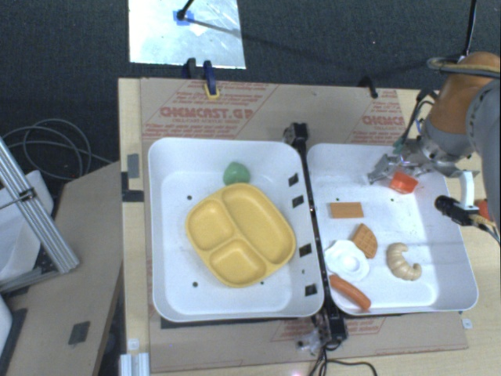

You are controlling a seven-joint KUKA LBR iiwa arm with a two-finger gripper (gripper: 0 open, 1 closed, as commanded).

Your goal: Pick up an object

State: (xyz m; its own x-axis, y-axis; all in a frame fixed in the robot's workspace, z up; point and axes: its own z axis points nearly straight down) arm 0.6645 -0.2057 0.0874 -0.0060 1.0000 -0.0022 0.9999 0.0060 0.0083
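Nearest the camera, along the front of the right bin [450, 292], a red sausage [349, 291], a fried egg [347, 260], a croissant [404, 262], a waffle piece [364, 240] and a flat tan cracker [345, 210] are seen lying apart on the white floor, with bare room between them. Farther back, the gripper [394, 171] is seen low over the bin's far right part, its fingers spread a little, and a small orange-red piece [404, 182] is seen just below and beside the fingertips, touching or nearly so; whether it is clasped cannot be told. The left bin [168, 233] is occupied by a yellow divided plate [239, 233] and a green lump [236, 172], well apart from the arm.
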